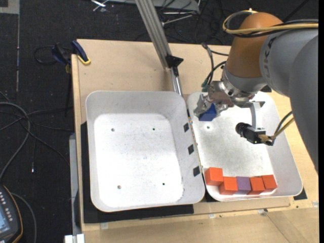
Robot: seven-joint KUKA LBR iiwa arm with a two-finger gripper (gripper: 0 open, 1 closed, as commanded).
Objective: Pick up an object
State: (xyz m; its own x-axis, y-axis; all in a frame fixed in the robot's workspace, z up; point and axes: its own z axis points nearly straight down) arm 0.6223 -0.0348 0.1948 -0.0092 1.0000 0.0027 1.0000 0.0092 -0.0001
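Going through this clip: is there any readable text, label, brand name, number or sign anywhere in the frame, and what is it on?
None can be read.
The handheld device at the lower left edge has a lit screen, but whatever it displays is too small and blurred to read.
The black tabs along the rim between the two bins bear no legible marks.
The blocks and the blue object at the gripper are plain.

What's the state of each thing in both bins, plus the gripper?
gripper: over the right bin's far left corner, a blue block at its tip
blue block: at the gripper tip, grasp unclear
orange blocks: resting along the right bin's near edge
purple block: resting among the orange ones
left bin: flat on the bench
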